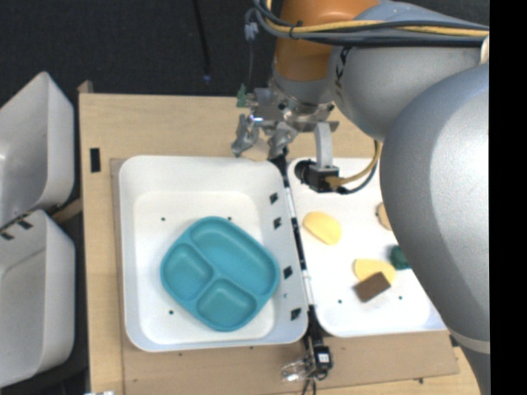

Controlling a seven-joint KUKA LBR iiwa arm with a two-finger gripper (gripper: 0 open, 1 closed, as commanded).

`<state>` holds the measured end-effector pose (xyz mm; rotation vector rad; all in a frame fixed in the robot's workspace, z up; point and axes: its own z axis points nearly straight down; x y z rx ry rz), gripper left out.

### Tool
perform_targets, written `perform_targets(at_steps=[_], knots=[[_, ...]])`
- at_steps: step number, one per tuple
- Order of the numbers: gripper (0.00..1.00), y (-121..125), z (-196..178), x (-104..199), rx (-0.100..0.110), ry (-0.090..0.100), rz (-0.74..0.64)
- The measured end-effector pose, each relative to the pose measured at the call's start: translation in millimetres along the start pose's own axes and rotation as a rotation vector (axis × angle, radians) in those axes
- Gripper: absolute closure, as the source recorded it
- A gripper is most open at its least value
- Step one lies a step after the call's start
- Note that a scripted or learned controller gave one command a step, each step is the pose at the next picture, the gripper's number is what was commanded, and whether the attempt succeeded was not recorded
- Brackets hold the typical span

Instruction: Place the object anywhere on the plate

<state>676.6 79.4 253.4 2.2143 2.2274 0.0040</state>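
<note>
Looking down on the bench (107,360), there are two white bins side by side. The left bin (136,220) has a teal plate (218,272) with three compartments, sitting roughly mid-bin, a bit toward the near edge. The right bin (354,319) holds the loose stuff: a yellow oval piece (322,227) close to the divider between the bins, a second yellow piece (372,267) nearer the front edge with a brown block (372,287) touching it on the near side, and a small green thing (399,258) just beside those, partly hidden by the arm (436,138). Nothing sits on the plate so far. The gripper (262,141) hovers over the far edge of the left bin, near its far right corner; its fingers hang a little apart with nothing between them.
</note>
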Motion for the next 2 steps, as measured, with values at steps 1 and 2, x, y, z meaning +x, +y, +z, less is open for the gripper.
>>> perform_targets(at_steps=[1, 2], knots=[[1.00, -1.8, 14.0, 56.9, 0.002, -0.001, -0.001], [0.00, -1.3, 13.4, 53.2, 0.002, -0.002, 0.003]])
